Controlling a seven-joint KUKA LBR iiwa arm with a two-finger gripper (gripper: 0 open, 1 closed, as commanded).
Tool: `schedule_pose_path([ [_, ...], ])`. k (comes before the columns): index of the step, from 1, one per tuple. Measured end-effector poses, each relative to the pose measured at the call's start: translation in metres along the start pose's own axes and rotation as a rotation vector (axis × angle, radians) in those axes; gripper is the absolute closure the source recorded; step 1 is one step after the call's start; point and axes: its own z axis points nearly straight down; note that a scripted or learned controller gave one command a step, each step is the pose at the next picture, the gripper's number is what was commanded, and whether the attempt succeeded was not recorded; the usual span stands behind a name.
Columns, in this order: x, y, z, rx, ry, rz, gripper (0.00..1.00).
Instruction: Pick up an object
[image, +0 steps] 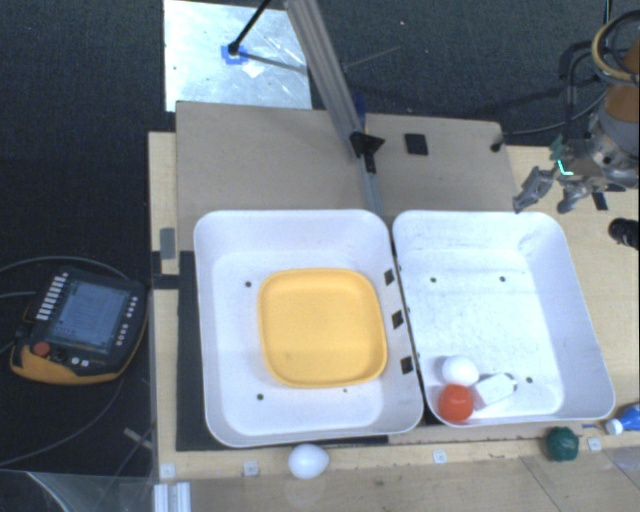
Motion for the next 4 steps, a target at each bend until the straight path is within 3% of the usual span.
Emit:
schedule_pose_path([
  [1, 0.000, 0.000, 0.000, 0.000, 0.000, 0.000, 0.00],
  [4, 0.006, 0.001, 0.138, 0.001, 0.001, -0.001, 0.00],
])
